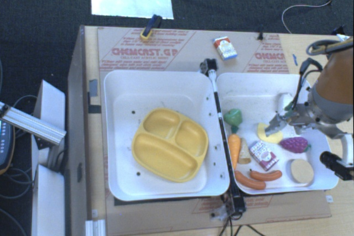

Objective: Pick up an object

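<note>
Dark carpet surrounds the bench, where two white bins sit side by side. My gripper (275, 129) hangs over the right bin (249, 83), just at the yellow cheese-like slice (267, 135) near that bin's middle; I cannot tell how its jaws stand. I judge that slice the likeliest pick. It lies directly under the tips, the purple grapes (294, 145) just toward the bin's right edge.
</note>
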### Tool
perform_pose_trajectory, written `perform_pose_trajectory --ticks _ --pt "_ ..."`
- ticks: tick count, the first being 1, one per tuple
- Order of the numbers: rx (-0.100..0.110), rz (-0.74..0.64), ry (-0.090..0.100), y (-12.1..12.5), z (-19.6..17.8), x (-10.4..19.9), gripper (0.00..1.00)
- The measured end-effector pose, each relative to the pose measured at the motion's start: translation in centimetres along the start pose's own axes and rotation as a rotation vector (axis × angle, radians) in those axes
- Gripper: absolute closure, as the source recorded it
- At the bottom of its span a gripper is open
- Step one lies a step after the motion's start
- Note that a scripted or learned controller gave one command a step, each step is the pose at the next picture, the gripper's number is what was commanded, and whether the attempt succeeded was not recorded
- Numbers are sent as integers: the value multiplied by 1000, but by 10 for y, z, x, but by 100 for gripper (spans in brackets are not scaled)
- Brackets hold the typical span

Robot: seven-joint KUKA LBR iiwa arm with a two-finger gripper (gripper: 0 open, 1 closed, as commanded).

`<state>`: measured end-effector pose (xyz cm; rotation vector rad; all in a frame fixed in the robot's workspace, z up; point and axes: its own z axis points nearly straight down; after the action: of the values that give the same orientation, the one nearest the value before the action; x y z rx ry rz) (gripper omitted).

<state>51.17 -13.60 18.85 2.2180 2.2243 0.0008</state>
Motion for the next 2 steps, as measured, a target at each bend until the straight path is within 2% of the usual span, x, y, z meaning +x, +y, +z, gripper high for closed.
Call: perform_pose_trajectory --ticks 1,2 --pt "-1 2 0 22 95 25 0" --pt "-3 3 -3 16 29 -72 0"
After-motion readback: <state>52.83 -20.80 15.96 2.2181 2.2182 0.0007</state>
